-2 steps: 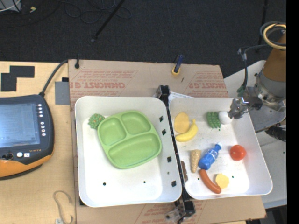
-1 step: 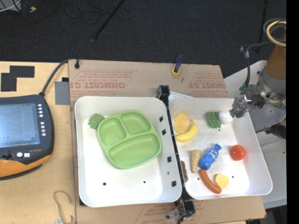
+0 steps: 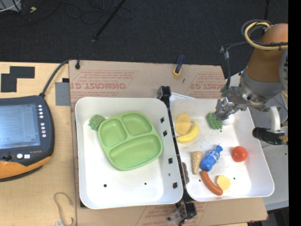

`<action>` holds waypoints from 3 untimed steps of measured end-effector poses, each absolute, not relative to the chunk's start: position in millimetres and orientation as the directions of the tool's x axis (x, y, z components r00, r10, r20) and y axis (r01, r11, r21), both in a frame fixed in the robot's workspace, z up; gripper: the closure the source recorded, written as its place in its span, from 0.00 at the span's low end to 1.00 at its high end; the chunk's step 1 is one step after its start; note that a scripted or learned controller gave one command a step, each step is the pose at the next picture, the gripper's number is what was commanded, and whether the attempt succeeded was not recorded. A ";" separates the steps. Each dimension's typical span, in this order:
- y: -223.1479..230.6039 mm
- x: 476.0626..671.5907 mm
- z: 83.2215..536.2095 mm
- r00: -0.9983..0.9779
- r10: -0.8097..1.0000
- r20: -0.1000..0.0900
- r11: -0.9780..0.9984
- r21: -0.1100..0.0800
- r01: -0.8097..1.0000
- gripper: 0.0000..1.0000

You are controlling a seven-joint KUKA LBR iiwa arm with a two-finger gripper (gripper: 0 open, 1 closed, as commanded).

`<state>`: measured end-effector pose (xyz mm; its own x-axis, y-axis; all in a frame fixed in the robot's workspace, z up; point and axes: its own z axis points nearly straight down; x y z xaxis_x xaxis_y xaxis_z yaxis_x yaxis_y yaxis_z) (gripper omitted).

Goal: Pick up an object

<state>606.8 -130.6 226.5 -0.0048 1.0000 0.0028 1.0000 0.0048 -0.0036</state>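
The metal 2-finger gripper (image 3: 225,110) hangs over the small green plastic broccoli (image 3: 215,121), just below-left of it; its opening I cannot tell. The grasp may miss, since the broccoli lies slightly off-centre.

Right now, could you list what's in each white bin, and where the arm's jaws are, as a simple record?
left bin: green divided plate; small green broccoli piece at its upper left corner
right bin: banana, yellow round piece, blue bottle, tomato, sausage, yellow wedge, tan cone, green leafy piece
gripper: over the right bin's far side, just above the green leafy piece
held: can't tell
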 end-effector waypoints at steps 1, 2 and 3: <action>-67.0 606.7 223.5 -0.005 1.000 0.003 0.005 -0.004 1.000 1.00; -15.4 610.3 234.5 -0.005 1.000 0.002 0.005 -0.002 1.000 1.00; 37.6 610.4 239.8 -0.003 1.000 0.001 0.003 -0.003 1.000 1.00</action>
<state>610.4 37.6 239.8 -0.0029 1.0000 0.0007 1.0000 0.0029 -0.0028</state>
